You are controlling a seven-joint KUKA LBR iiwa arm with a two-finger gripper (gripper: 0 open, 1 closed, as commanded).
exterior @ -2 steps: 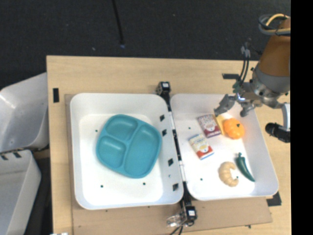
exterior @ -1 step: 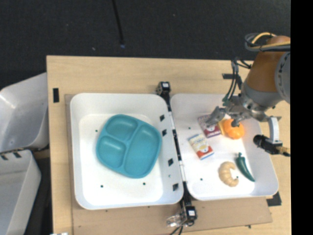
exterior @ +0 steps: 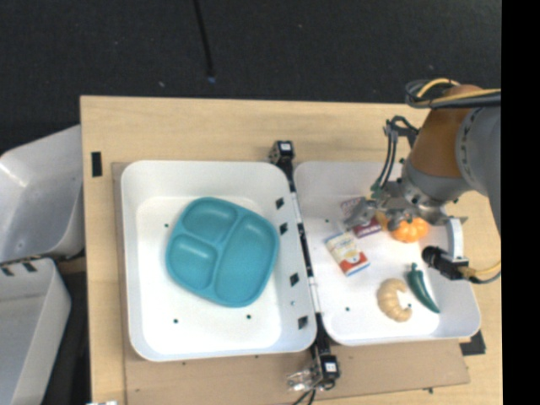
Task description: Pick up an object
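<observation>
Two white bins sit side by side on the wooden surface point(exterior: 211, 129); the left bin point(exterior: 143, 310) holds a teal divided plate point(exterior: 222, 251) lying flat near its middle; the right bin point(exterior: 333, 188) holds the small things. An orange point(exterior: 408, 229) lies toward the far right of that bin, just below the arm's wrist; a small packet with a red edge point(exterior: 348, 253) lies near the bin's middle, with another small red-and-white packet point(exterior: 361, 226) just above it, close to the orange; a beige, lumpy piece point(exterior: 393, 299) rests toward the near edge, and a dark green pepper point(exterior: 420, 288) lies just beside it on the right, tilted. The arm point(exterior: 451, 146) reaches in from the right, its orange band above the wrist; the hand point(exterior: 384, 209) is low over the right bin, right by the orange and the upper packet; whether it is clenched or released I cannot tell, and nothing shows clearly between its parts.
</observation>
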